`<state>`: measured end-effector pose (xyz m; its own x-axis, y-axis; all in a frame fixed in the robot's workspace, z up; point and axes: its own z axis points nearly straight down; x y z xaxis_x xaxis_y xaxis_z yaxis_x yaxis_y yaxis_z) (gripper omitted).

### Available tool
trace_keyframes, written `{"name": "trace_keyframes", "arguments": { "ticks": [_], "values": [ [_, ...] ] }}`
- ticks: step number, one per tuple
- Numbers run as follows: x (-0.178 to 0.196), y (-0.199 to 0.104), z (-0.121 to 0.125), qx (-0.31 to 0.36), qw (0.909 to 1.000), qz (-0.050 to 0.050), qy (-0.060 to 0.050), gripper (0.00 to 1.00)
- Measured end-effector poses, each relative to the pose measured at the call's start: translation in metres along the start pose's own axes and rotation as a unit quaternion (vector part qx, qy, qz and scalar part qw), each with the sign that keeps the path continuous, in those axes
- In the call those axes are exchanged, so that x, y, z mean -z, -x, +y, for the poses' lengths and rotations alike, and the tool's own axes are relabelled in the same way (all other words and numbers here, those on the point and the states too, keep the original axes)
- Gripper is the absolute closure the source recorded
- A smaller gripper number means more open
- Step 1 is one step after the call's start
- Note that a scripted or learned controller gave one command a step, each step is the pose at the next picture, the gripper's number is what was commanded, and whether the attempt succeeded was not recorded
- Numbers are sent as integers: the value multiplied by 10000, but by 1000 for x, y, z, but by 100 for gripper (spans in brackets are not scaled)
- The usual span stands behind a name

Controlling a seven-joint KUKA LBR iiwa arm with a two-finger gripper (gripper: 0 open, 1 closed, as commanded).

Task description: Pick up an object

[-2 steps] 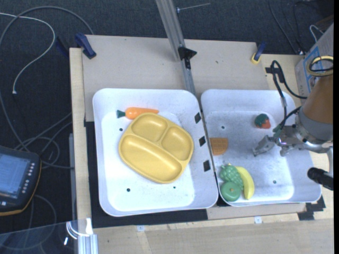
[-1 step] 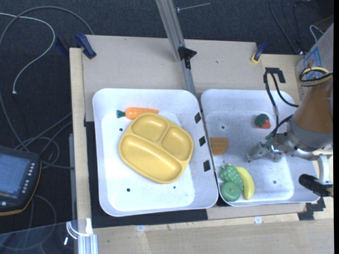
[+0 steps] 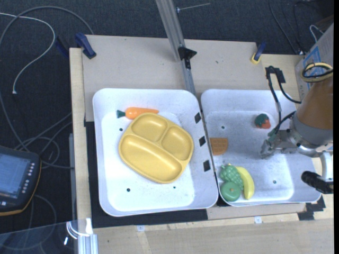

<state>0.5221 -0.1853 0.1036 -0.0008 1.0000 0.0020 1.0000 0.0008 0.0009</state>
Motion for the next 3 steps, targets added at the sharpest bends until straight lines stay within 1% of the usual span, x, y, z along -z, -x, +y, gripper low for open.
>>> {"name": "trace_keyframes", "arguments": {
  "ticks": [1, 2, 3],
  "values": [
    [64, 2, 4, 5, 10000, -25, 36, 100],
    [114, 9, -1, 1, 10000, -24, 31, 100],
    [169, 9, 1, 8, 10000, -25, 36, 100]
  ]
}}
